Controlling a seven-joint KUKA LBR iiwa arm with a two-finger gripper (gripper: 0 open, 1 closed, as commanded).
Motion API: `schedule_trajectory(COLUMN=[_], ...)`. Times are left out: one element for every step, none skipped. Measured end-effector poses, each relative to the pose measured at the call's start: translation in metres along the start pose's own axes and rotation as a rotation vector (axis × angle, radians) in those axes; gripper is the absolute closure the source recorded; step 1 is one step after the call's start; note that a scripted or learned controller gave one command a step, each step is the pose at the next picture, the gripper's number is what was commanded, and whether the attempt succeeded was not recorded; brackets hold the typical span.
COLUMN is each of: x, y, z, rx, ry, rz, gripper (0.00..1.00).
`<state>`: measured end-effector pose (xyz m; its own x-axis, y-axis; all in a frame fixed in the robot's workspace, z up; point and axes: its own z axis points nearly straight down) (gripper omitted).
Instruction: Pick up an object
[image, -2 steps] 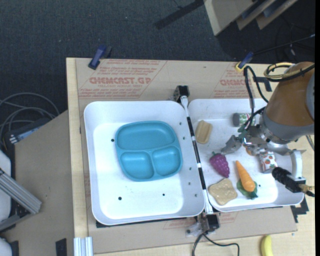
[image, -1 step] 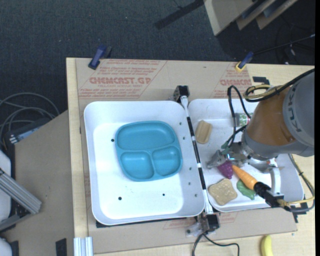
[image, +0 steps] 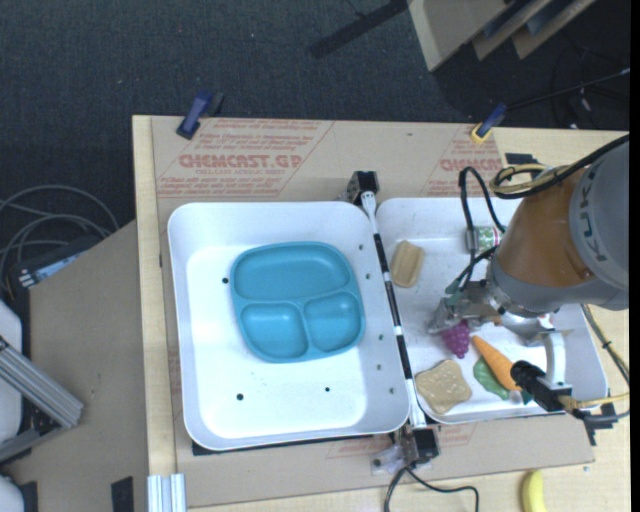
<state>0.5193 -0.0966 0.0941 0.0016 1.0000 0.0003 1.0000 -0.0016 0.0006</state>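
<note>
A small yellow thing (image: 533, 490) lay at the bench's (image: 150, 300) near edge, nearer the camera than the bunch of purple grapes (image: 458, 339) and off to their right. The grapes sat about mid-floor in the right bin (image: 440, 222). The gripper (image: 465, 308) hung just over their far side, very close, though whether it touched them, or stood apart or together, could not be told.

Just right of the grapes an orange carrot (image: 494, 361) lay at a slant, with a green piece (image: 485, 378) against its near side. On the near side of the grapes a slice of toast (image: 443, 385) lay flat in the bin's near left corner. Beyond the grapes and a little left, a pale tan block (image: 407, 263) rested close to the wall between the two bins. The arm (image: 560, 240), grey with its orange band, reached in from the grapes' right and covered that side of the bin.

Left of the grapes, across the dividing wall, the left bin (image: 200, 300) held a blue divided plate (image: 297, 300) lying flat near its middle, its three compartments facing up. Far beyond the grapes, two clips sat on the bench's back edge: a blue one (image: 200, 112) well to the left and a blue-and-yellow one (image: 488, 122) nearly straight behind.
</note>
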Motion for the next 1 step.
schedule_trajectory(x=[0.0725], y=[0.0243], z=[-0.0910], rx=[-0.001], ry=[0.001], rz=[-0.003], gripper=[1.00])
